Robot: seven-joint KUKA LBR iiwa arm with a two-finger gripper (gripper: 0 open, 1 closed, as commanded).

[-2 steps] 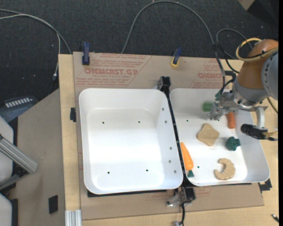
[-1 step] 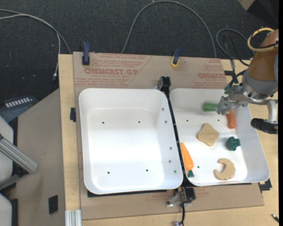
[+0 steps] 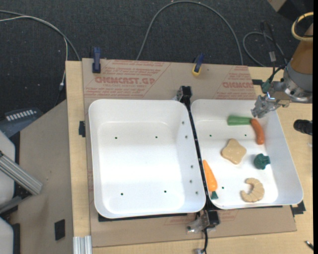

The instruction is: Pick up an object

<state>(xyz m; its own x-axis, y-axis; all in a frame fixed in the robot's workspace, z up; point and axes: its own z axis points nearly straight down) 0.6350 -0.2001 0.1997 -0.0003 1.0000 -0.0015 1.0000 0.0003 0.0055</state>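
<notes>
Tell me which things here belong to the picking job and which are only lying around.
For the job:
pincer
green stick
sausage
biscuit
green lump
carrot
croissant
right bin

Just lying about:
left bin
blue clamp
yellow clamp
cables

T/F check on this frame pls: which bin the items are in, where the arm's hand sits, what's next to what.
1. Every loose item lies in the right white bin. True.
2. The hand hangs over the left white bin. False: it is at the right bin's far edge, above the green stick-shaped piece and the orange sausage-shaped piece.
3. The small orange carrot with a green tip lies along the right bin's left wall. True.
4. The tan croissant-shaped piece lies at the far edge. False: it is near the bin's front edge.
5. The dark green lump lies right of the tan square biscuit-shaped piece. True.
</notes>
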